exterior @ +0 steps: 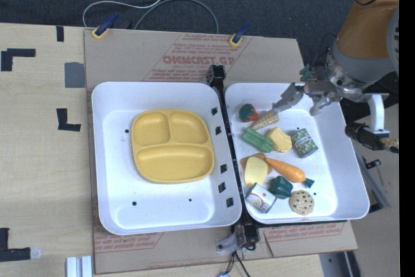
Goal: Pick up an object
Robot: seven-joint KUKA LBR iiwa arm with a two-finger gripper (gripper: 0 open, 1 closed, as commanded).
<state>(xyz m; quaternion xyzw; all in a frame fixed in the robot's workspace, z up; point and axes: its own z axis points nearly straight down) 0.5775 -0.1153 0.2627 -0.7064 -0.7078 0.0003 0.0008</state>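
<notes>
My gripper hangs over the far part of the right bin, open, with nothing between its fingers. One finger points down-left toward a corn cob. The other finger is near the bin's far right side. Beside the corn lies a red and green vegetable. Nearer the front are a green pickle, a pale yellow piece, a small green box, a carrot, a yellow fruit, a teal piece, a cookie and a small carton.
The left bin holds a yellow divided plate. A black divider runs between the bins. Both bins rest on cardboard, with a cable and two clamps behind. The arm's grey and orange wrist rises at the right.
</notes>
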